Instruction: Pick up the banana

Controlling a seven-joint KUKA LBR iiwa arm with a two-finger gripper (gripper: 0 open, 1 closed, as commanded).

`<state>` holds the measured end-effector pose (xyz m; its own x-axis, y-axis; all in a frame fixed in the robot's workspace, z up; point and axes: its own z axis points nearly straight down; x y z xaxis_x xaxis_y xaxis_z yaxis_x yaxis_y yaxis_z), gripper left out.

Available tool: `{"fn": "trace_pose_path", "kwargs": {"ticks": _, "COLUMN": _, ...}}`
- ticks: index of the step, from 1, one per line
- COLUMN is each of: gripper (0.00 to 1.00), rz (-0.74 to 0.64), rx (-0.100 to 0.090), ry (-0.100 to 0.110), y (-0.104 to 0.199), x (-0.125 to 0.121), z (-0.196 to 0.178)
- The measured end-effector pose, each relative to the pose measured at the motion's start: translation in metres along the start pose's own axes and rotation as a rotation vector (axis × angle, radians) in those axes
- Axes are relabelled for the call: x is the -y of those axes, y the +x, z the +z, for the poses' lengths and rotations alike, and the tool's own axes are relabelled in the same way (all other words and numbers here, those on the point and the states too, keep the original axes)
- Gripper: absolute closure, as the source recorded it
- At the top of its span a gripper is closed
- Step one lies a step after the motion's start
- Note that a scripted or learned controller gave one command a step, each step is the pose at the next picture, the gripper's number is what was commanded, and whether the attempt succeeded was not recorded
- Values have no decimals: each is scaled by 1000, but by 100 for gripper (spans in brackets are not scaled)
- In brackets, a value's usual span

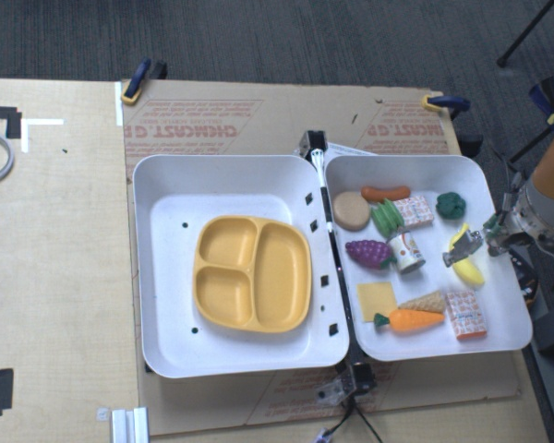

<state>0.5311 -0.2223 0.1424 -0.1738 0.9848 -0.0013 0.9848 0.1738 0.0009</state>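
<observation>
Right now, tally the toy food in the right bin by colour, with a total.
Orange: 2, sausage, carrot
Green: 2, leafy vegetable, broccoli
Yellow: 2, banana, cheese
Tan: 2, cookie, cone
Purple: 1, grapes
Red and white: 3, two boxes, can
Total: 12

Red print reading "CHEMCAST GP" runs upside down on the brown cardboard sheet (258,118) beyond the two bins, repeated at far left and far right; the smaller lines beneath are too fine to read.
</observation>
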Motion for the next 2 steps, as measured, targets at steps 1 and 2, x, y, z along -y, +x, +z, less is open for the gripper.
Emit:
{"fn": "trace_pose_path", "kwargs": {"ticks": 1, "gripper": 0, "rz": -354, "rx": -2, "ry": 0, "y": -2, "x": -15, "z": 50}}
{"fn": "trace_pose_path", "kwargs": {"ticks": 2, "gripper": 100, "rz": -351, "rx": 0, "ry": -1, "y": -2, "x": -16, "z": 40}}
